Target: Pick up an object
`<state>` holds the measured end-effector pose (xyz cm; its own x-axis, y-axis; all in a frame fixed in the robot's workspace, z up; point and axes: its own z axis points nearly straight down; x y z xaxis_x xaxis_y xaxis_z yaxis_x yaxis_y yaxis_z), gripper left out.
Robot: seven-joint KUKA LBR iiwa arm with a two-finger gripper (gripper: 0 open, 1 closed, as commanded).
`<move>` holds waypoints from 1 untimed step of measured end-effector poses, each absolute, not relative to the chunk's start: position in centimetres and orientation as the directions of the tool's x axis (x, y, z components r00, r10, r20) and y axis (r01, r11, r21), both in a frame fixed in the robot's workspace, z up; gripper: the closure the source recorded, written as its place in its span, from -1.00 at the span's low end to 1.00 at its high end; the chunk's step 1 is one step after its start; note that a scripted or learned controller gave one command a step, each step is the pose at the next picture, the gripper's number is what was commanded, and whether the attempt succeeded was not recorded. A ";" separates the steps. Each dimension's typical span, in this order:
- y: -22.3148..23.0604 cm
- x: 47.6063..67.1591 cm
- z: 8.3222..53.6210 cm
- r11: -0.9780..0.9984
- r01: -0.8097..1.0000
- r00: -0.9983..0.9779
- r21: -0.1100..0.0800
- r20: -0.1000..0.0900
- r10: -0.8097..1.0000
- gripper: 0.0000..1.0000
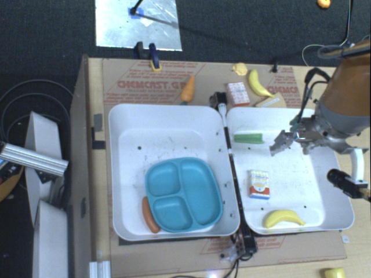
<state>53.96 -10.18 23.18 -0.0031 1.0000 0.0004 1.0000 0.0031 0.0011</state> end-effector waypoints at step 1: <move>-10.4 61.5 7.8 0.005 1.000 -0.005 0.003 -0.001 1.000 -1.00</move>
<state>61.51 -10.36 7.80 -0.0053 1.0000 -0.0008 1.0000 0.0053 0.0030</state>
